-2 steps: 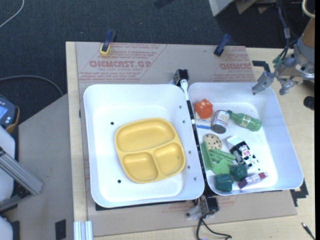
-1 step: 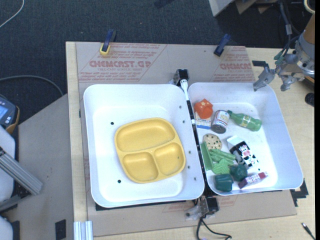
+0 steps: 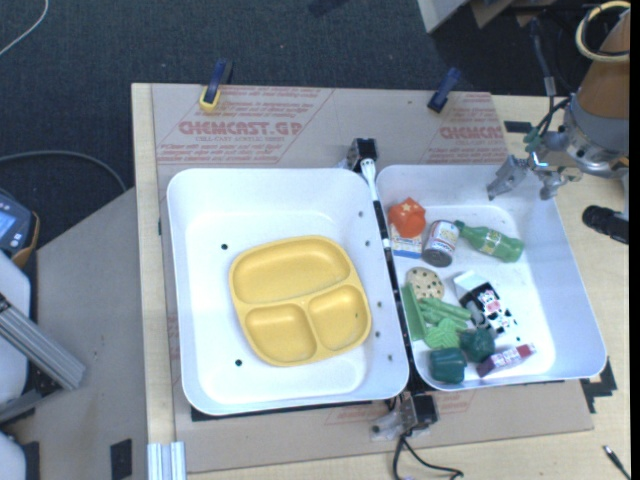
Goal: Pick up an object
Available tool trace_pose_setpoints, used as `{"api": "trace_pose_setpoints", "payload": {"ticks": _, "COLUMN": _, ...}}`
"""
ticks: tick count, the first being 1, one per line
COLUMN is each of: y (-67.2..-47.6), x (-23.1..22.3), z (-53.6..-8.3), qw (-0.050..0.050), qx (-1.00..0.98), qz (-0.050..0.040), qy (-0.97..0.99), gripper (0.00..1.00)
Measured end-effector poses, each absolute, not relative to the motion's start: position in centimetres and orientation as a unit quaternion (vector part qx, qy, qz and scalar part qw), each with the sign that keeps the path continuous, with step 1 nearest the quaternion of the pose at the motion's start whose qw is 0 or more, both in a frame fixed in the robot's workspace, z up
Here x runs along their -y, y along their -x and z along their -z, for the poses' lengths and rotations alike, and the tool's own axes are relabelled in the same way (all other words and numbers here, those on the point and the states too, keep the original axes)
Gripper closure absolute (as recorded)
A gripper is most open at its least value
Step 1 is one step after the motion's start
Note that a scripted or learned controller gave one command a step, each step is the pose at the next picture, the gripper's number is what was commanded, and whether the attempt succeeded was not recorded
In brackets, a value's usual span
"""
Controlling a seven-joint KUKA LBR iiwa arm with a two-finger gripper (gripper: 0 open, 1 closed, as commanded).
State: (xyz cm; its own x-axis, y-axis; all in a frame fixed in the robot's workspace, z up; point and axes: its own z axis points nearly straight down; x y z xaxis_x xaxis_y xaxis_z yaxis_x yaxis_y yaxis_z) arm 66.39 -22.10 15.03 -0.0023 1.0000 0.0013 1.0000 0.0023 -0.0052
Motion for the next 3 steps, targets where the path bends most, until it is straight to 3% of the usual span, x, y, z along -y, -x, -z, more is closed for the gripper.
{"api": "trace_pose_setpoints", "payload": {"ticks": 1, "y": -67.0, "x": 21.6, "z": -9.0, "qw": 0.009, "qx": 0.709, "qz": 0.0028, "qy": 0.705, "gripper": 0.0}}
{"api": "trace_pose_setpoints", "payload": {"ticks": 2, "y": -67.0, "x": 21.2, "z": -8.7, "qw": 0.007, "qx": 0.708, "qz": 0.0004, "qy": 0.706, "gripper": 0.0}}
{"api": "trace_pose_setpoints", "payload": {"ticks": 3, "y": -67.2, "x": 21.4, "z": -9.7, "qw": -0.001, "qx": 0.709, "qz": 0.001, "qy": 0.706, "gripper": 1.0}}
